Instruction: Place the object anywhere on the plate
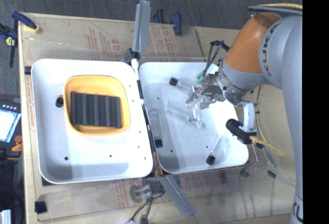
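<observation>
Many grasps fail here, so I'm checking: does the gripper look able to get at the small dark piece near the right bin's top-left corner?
Probably yes. The small dark piece lies alone on the open floor of the right bin, and the gripper hangs over that same bin, with nothing between them.

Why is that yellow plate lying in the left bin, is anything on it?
Yes. The yellow plate lies flat in the left bin, and a dark ribbed block rests on it.

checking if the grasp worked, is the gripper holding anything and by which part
Cannot be told: the gripper hangs over the right bin, and nothing is clearly visible between its fingers.
</observation>
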Motion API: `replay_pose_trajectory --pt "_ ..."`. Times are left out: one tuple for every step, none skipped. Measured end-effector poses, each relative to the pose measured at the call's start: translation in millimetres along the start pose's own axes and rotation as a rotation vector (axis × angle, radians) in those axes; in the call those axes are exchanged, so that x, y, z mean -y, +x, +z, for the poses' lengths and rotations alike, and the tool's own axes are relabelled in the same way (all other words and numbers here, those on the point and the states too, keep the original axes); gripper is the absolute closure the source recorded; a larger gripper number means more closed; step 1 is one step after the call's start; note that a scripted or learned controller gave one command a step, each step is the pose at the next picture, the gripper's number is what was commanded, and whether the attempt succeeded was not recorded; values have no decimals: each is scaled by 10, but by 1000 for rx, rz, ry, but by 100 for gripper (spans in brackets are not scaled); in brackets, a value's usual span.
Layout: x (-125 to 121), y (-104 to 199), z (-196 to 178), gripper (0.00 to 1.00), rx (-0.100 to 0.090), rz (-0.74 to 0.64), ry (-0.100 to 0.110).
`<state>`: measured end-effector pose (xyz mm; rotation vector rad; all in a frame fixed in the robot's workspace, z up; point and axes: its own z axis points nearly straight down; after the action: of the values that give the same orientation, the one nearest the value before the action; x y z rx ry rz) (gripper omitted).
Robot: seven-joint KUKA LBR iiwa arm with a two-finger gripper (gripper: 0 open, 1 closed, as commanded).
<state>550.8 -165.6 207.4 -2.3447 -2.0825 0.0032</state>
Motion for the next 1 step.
replay_pose_trajectory --pt "-119 816 25 100 1 -59 -3"
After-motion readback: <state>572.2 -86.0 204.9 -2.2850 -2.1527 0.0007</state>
